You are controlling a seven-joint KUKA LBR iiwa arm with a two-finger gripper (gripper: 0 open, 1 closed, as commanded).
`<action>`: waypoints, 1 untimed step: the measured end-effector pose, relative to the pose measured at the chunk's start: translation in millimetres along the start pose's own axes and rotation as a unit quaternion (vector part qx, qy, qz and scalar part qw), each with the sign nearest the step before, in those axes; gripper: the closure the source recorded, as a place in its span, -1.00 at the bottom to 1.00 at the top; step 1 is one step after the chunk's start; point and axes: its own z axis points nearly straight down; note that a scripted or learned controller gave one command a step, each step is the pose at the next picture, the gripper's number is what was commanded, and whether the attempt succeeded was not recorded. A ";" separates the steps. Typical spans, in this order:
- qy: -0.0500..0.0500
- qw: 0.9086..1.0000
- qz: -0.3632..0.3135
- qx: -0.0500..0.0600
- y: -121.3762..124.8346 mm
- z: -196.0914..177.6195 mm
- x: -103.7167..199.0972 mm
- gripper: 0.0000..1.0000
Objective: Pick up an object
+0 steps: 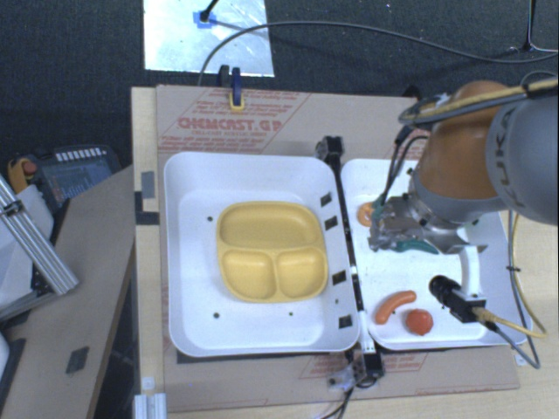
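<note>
White right bin [384, 175] is the landmark: sausage [395, 303] and red tomato [419, 321] lie near its front edge, an orange piece [364, 213] by its left wall. Gripper [390, 234] hangs low mid-bin over something teal [419, 245]; grip state cannot be told. Best: centre over one item, descend straight.

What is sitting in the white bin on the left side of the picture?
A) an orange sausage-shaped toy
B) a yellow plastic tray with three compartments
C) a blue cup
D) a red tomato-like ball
B: the yellow three-compartment plastic tray lies in the left white bin, while the orange sausage-shaped toy and the small red ball lie in the right white bin.
</note>
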 end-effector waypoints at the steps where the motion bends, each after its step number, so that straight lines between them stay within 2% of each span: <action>1: 0.000 1.000 0.000 -0.001 -5.2 -11.9 47.2 1.00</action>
